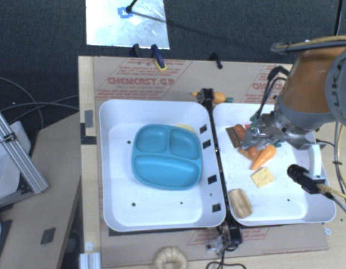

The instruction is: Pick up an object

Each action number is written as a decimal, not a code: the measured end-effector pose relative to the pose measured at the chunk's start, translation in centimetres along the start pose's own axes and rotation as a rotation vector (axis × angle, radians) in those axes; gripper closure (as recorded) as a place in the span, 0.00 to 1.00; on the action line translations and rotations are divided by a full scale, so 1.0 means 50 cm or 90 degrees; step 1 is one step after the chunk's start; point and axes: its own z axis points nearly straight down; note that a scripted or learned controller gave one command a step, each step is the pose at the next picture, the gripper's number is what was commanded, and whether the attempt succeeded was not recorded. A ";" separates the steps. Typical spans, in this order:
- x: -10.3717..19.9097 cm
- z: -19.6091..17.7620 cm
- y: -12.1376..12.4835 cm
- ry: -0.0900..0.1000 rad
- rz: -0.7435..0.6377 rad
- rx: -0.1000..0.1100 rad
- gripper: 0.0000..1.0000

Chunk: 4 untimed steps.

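The carrot is the likeliest thing to be picked: it lies tilted in the right-hand bin, thick end toward the bin's centre, and everything else is best placed from it. The gripper hangs just above and up-view of the carrot, low over the bin floor, apparently lined up to come down on it or on its close neighbours; whether the fingers are spread or closed I cannot tell, since the wrist housing and cabling hide them, and nothing can be seen between them. Touching or nearly touching the carrot on its up-view left is a brown slab-like piece, with some small reddish bits between them too cluttered to name. Just below the carrot lies a pale yellow cheese-like wedge, slightly apart, and further down-left of it a tan bread roll near the bin's front corner. Such crowding around the carrot probably makes a clean grasp harder. Well to the left of the carrot, across the divider, the other bin holds a blue compartment plate, lying flat.
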 end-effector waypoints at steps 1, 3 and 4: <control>0.105 0.031 0.019 0.000 0.000 0.002 1.00; 0.126 0.017 0.062 -0.002 0.003 0.001 1.00; 0.134 0.003 0.043 -0.001 0.002 0.001 1.00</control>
